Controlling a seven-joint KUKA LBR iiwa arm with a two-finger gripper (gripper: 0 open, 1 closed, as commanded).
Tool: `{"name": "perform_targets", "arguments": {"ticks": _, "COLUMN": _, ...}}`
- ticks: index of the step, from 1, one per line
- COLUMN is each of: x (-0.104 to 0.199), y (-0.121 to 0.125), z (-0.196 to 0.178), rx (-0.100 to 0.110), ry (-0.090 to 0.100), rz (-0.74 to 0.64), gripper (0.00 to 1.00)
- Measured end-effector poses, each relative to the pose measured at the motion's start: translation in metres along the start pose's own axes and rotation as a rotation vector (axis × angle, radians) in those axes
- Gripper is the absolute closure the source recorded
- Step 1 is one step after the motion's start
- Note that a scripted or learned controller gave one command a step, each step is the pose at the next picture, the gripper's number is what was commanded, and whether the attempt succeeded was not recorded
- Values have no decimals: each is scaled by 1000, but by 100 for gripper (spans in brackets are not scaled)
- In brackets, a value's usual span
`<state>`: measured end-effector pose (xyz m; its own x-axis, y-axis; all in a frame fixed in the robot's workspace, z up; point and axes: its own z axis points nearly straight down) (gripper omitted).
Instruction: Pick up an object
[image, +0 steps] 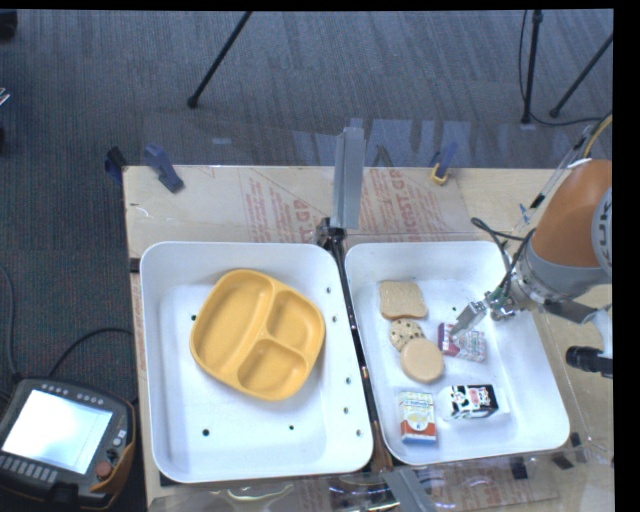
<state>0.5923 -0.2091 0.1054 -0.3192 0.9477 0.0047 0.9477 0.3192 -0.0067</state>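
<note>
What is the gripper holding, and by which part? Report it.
It cannot be told. The gripper sits low in the right bin, right at the small purple-and-white packet, but no object shows plainly between its fingers.

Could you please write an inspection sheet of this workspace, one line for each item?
Surface: wooden bench with red print, bearing a left white bin and a right white bin.
Job's things: in the right bin, a tan toast slice, a speckled cookie, a round tan biscuit, a purple-white packet, a black-white carton and an orange-white carton.
Clutter: yellow divided plastic plate in the left bin.
Gripper: gripper low over the right bin, beside the purple-white packet; grasp cannot be judged.
Cables: black cable near the arm.
Surroundings: teach pendant on grey carpet, tripod legs, blue clamp.
</note>
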Motion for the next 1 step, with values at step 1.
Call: {"name": "perform_targets", "arguments": {"ticks": 1, "x": -12, "y": 36, "z": 7, "rx": -8, "ry": -7, "rz": -307, "gripper": 0}}
